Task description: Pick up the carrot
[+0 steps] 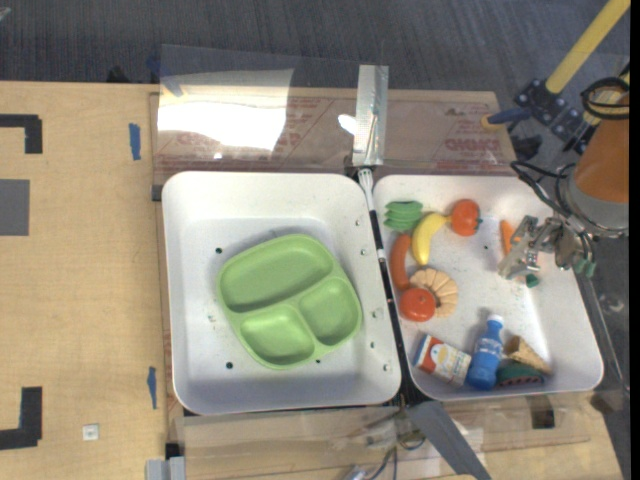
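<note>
Jaws seemingly parted, touching the carrot.

Your arm reaches in from the right, its orange band above the wrist. Your gripper points left and down, low at the right side; its finger state is unclear.

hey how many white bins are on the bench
2. The left bin holds a green divided plate; the right bin holds the toy food, with the gripper over its right side.
</note>
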`<action>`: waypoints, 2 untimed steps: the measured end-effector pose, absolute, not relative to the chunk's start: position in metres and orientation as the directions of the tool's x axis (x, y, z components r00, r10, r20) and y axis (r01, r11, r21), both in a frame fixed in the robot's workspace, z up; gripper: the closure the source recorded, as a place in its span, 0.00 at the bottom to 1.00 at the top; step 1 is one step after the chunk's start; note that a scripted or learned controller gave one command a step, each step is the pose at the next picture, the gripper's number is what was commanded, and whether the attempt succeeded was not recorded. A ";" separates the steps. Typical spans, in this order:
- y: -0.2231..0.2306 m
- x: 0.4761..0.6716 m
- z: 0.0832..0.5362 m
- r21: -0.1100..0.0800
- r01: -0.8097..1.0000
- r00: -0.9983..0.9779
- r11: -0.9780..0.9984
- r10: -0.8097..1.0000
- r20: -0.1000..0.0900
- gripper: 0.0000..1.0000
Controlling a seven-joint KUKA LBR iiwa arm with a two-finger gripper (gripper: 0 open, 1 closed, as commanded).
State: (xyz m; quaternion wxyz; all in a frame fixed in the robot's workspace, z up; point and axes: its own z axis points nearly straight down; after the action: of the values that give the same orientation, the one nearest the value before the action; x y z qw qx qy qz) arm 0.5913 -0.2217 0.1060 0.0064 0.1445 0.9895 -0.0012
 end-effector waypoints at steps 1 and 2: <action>-0.190 0.577 0.090 -0.005 -0.133 -0.991 0.991 -0.133 -0.012 1.00; -0.109 0.603 0.144 -0.001 -0.278 -0.960 0.961 -0.278 -0.013 1.00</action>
State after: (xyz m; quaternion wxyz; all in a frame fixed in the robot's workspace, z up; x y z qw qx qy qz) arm 0.6030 -0.1090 0.1442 0.0064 -0.1405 0.9901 0.0002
